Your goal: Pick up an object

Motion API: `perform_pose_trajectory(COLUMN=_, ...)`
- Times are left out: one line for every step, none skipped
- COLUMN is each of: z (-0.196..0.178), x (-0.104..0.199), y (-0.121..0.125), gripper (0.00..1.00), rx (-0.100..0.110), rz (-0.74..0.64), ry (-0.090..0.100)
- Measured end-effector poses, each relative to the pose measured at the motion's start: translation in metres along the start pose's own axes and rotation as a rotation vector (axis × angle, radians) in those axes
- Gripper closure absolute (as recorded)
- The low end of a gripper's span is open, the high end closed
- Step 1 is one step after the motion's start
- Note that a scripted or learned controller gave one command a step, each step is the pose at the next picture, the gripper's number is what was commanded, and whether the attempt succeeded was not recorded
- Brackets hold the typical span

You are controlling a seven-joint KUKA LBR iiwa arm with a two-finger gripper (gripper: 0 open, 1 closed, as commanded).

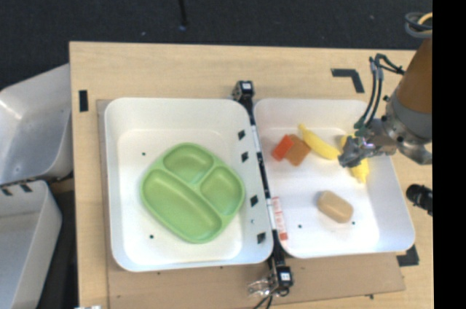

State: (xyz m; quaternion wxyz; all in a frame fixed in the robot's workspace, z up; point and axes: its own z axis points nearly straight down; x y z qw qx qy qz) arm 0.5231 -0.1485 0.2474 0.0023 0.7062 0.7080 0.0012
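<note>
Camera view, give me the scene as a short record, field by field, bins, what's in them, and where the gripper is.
left bin: holds a green divided plate
right bin: holds the loose items
orange block: upper left part of right bin
banana: just right of the orange block
tan piece: lower middle of right bin
yellow piece: partly hidden under the gripper
gripper: over right bin, at the yellow piece
hold: cannot tell

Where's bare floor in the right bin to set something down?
Free: the near-left floor of the right bin, below the orange block and left of the tan block. Crowded: the far half, around the banana and gripper.
</note>
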Motion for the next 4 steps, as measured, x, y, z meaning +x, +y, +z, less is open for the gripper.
perform_pose_trajectory(z=0.009, x=0.053, y=0.002, gripper=1.0, rx=0.004, rz=-0.003, ry=0.002)
perform_pose_trajectory(z=0.008, x=0.108, y=0.021, gripper=1.0, rx=0.003, rz=-0.005, ry=0.003)
perform_pose_trajectory(z=0.009, x=0.156, y=0.025, gripper=1.0, rx=0.004, rz=-0.005, ry=0.003)
perform_pose_trajectory(z=0.015, x=0.216, y=0.032, gripper=1.0, rx=0.004, rz=-0.005, ry=0.002)
